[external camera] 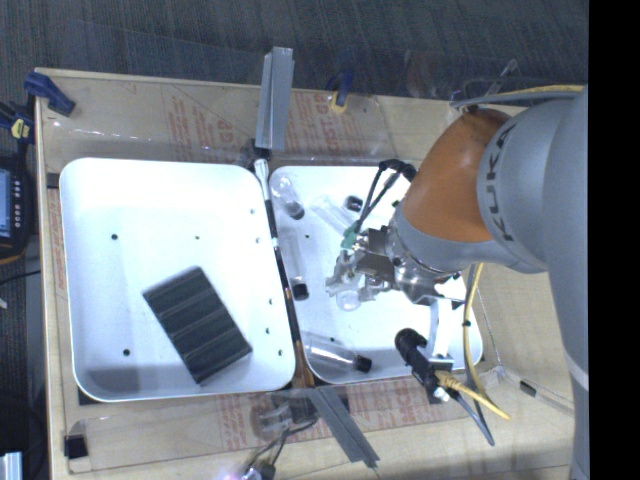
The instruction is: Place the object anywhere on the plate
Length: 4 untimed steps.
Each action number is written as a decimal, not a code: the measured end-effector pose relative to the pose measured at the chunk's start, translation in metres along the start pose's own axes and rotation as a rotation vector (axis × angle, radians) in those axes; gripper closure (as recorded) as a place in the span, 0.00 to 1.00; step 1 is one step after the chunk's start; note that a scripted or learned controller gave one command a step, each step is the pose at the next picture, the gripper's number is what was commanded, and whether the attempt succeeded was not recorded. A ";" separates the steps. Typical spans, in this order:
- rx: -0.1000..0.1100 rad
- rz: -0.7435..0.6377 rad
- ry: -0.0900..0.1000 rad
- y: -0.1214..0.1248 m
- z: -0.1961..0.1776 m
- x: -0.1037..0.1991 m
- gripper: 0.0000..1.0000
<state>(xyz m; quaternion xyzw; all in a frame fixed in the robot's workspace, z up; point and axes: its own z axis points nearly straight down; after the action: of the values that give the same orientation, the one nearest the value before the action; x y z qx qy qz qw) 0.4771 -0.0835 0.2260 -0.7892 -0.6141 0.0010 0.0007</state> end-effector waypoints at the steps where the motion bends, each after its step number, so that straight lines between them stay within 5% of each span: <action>1: 0.003 0.060 0.000 0.022 -0.001 0.089 1.00; 2: 0.005 -0.142 0.000 -0.028 0.005 0.106 1.00; 3: 0.004 -0.214 -0.001 0.026 0.036 0.168 1.00; 4: 0.014 -0.130 -0.003 0.112 0.128 0.242 1.00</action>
<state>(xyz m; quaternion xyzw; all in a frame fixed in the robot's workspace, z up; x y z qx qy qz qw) 0.6452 0.1238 0.0977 -0.7477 -0.6640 0.0063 0.0051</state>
